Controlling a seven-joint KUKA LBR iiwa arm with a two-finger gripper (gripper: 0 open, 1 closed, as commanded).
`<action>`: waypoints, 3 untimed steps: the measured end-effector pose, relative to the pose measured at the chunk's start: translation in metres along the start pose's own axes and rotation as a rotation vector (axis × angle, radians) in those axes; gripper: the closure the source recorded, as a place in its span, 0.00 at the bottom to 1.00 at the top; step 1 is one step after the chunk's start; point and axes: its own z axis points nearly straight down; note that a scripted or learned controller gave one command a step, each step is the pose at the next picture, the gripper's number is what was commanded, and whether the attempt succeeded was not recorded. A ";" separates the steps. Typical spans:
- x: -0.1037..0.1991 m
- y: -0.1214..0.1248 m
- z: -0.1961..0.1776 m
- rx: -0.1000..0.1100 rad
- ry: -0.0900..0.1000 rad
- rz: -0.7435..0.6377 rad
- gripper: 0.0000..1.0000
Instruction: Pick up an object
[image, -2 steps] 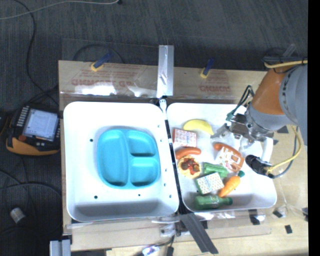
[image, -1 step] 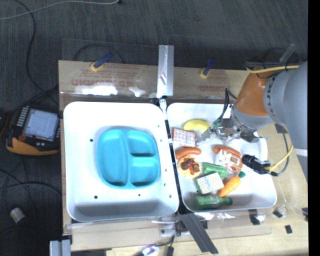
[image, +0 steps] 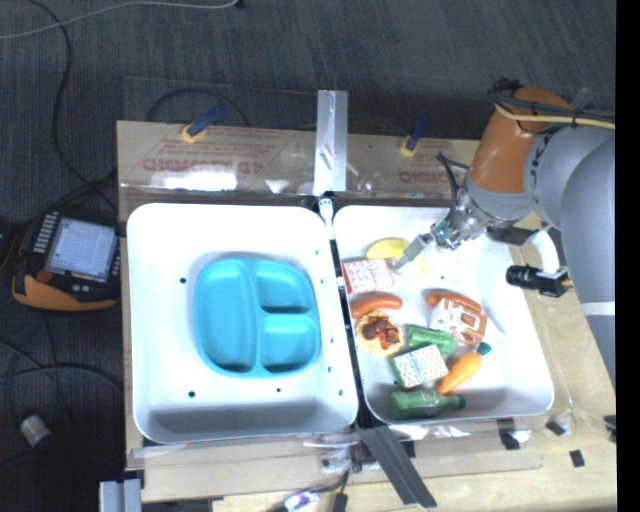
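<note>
The right bin (image: 520, 345) holds several toy foods. A yellow piece (image: 383, 247) lies at its back, and just in front of it sits a red-and-white patterned box (image: 367, 274). Further forward are a sausage (image: 376, 304), a brown-and-yellow piece (image: 378, 329), a red-and-white packet (image: 459, 318), a green piece (image: 430, 337), a green-and-white box (image: 420, 366), a carrot (image: 460, 372) and a dark green bottle shape (image: 427, 403). My gripper (image: 408, 256) reaches in low from the right, its tip beside the yellow piece and just above the patterned box. Nothing is seen held.
The left bin (image: 160, 300) holds a blue divided tray (image: 258, 313). A metal post (image: 331, 140) stands behind the seam between the bins. The grey arm with its orange band (image: 505, 150) crosses the right bin's back right corner. A black fitting (image: 535, 277) juts over the right rim.
</note>
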 end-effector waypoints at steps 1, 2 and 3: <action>0.000 0.001 -0.010 -0.005 -0.002 -0.002 1.00; 0.050 0.025 -0.111 -0.007 -0.001 0.028 1.00; 0.050 0.025 -0.111 -0.007 0.000 0.028 0.00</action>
